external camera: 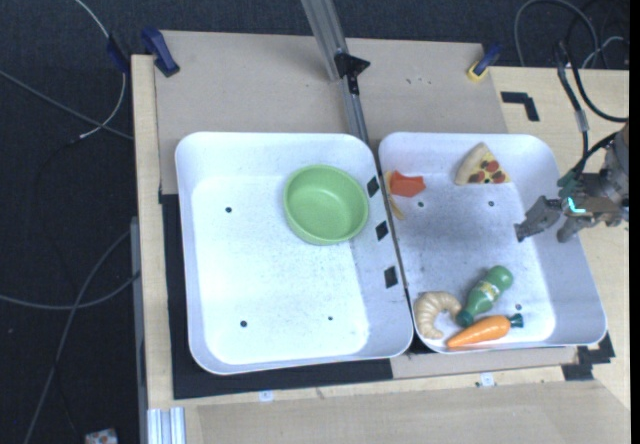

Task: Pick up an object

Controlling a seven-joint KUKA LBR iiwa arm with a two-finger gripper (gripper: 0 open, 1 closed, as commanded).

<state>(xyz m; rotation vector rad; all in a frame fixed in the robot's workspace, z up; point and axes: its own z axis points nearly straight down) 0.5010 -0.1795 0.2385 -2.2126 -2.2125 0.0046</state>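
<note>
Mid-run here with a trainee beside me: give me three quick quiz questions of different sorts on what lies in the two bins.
1. True or false: the green bowl lies in the left bin.
2. Which thing touches the carrot? A pizza slice, B green bottle, C orange block.
3. Fill in: the end effector hangs at the right bin's ____ edge.

Key: 1 true. 2 B, the green bottle; the pizza slice and orange block lie at the far end. 3 right.
</note>
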